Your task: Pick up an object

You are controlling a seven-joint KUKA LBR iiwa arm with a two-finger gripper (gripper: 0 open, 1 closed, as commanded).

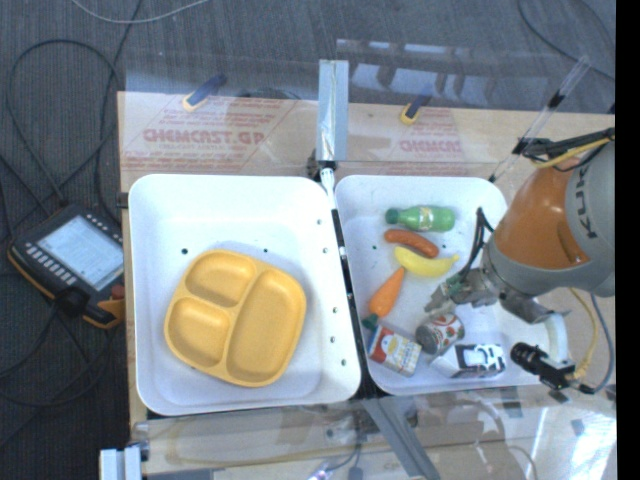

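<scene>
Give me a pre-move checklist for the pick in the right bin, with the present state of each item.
1. Targets available: ok. Green plastic bottle, red sausage, yellow banana and orange carrot lie in the right white bin.
2. Gripper over that bin: ok, low beside the small grey can.
3. Jaws open: cannot tell.
4. Object already held: cannot tell.
5. Clutter near gripper: not ok; can, red-and-white carton and black-and-white packet crowd together.
6. Yellow divided tray out of the way: ok, left bin.

- I note both white bins look like smooth, slightly glossy plastic.
- I see the yellow tray as glossy moulded plastic.
- The bench board looks like matt wood.
</scene>
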